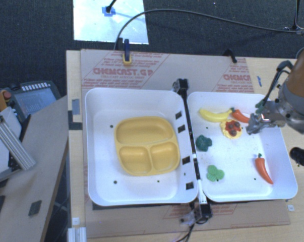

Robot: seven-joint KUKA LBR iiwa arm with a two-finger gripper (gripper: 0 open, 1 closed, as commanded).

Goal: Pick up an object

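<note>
Grey gripper [254, 125] hovers at frame right, jaws' opening impossible to tell; crowded small carrot [240, 116] and pizza toy [232, 128] could cause a missed or double grab.

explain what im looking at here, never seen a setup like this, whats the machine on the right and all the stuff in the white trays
It is one picture from a camera fixed above a bench, looking down at a slant. The machine at the right is a robot arm; its end effector hangs over the right bin. That bin holds toy food: a banana, two carrots, a small pizza, a dark green broccoli and a lighter green piece. The left bin holds a yellow divided plate. Nothing shows between the fingers.
</note>
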